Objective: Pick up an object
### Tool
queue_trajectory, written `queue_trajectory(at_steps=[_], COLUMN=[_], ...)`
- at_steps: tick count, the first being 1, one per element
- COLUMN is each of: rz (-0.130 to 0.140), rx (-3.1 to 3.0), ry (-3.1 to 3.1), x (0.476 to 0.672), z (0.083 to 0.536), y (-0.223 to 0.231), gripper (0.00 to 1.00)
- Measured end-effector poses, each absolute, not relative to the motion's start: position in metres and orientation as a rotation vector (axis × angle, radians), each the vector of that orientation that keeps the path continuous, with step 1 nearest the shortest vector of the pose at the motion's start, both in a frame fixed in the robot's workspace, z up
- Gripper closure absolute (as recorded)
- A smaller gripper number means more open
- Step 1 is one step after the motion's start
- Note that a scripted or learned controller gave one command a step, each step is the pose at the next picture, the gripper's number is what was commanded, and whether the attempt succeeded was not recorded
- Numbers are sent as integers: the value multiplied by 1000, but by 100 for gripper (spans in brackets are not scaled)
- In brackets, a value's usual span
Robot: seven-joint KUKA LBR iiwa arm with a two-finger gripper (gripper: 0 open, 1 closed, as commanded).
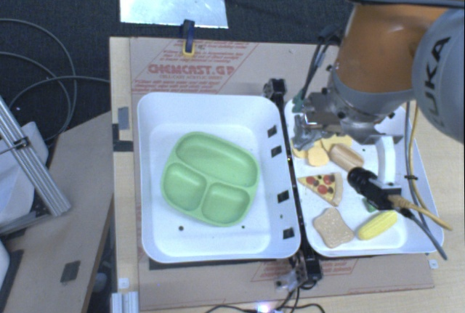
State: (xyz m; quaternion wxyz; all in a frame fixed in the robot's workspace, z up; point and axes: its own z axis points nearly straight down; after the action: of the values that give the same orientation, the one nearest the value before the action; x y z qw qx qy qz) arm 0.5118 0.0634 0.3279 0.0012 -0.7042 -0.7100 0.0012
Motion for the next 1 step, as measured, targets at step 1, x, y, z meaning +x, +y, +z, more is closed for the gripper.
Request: queue_trajectory(at_steps=[1], rz=[6], rx=[-2224], ry=[-2217], x=[485], z=[275], y=[23], gripper=[100])
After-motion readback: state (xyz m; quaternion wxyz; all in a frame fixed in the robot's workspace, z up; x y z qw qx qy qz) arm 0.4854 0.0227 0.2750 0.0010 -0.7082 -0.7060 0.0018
